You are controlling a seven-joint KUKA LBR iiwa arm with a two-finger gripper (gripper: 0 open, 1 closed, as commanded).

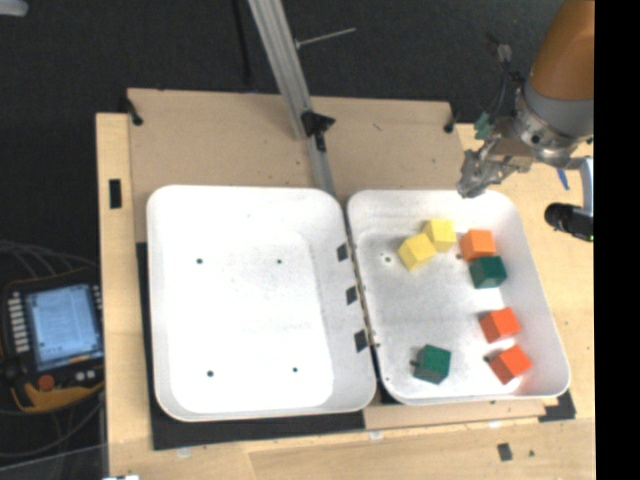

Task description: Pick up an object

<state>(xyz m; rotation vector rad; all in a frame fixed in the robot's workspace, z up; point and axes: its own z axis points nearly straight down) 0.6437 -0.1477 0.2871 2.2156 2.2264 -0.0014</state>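
Gripper (474, 182) is hovering over the right bin (530, 268) at its far rim, nothing between its fingers; aperture cannot be determined. Seven blocks are lying in this bin.

No text, label, brand, number or sign can be read anywhere. The one likely carrier of writing is the handheld control pendant (55, 333) at the lower left of the frame, beside the counter (290, 133): its screen glows pale blue with faint rows that look like lines of text, but they are too small and blurred to make out. The buttons round the screen are equally unreadable.
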